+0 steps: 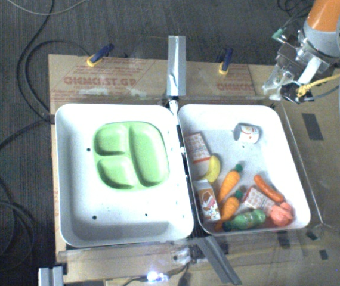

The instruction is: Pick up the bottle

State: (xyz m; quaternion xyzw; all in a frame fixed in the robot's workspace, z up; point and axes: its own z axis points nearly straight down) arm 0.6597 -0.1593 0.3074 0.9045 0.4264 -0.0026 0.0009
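Observation:
A small bottle [207,200] with a red-and-white label lies in the right bin [289,154], near its front left, beside two carrots [229,185]. My gripper [280,88] hangs beyond the bin's far right corner, above the cardboard and well away from the bottle. Its pale fingers [272,87] stand open with nothing between them.
The right bin also holds a labelled carton [197,148], a yellow lemon [213,168], a white cup-like item [247,133], a green pickle-like item [245,220], a third carrot [268,188] and a pink toy [282,214]. The left bin [74,213] holds a green divided tray [132,155].

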